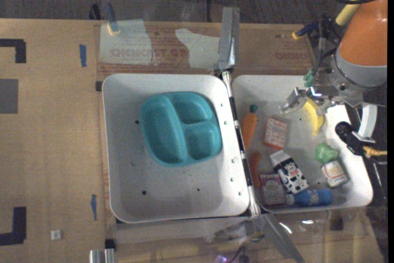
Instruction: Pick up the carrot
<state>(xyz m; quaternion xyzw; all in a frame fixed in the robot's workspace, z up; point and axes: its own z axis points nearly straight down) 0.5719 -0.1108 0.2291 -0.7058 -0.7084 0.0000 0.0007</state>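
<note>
So the carrot [249, 124] sits in my right bin [363, 194], pressed up along the wall it shares with the left bin [117, 132], green top pointing to the far edge. Its long axis runs near-to-far along that wall. My tool [303, 97] hangs over the far part of the same bin, so the carrot lies off to the camera's left and a bit nearer. Nothing's between the fingers, and I honestly can't tell if they're spread or closed. A yellow banana-ish thing [314, 117] sits right beside it.
</note>
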